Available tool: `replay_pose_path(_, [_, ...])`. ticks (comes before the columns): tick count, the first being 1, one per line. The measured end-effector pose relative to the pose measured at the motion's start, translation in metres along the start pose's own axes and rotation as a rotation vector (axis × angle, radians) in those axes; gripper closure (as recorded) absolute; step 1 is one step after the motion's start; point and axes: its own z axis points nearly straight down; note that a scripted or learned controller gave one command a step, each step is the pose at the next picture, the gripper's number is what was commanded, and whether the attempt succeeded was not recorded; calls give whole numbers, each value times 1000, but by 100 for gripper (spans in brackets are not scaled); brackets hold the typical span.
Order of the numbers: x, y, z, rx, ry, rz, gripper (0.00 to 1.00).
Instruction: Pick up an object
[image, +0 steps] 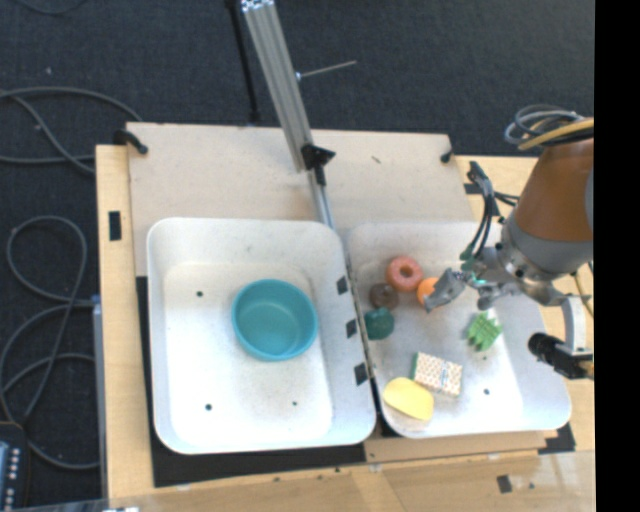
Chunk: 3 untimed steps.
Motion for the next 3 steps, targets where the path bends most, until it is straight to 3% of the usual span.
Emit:
replay_pose_path(2, [0, -14, 101, 8, -3, 4, 0])
replay_pose_path(3, [-2, -14, 106, 3, -4, 5, 0])
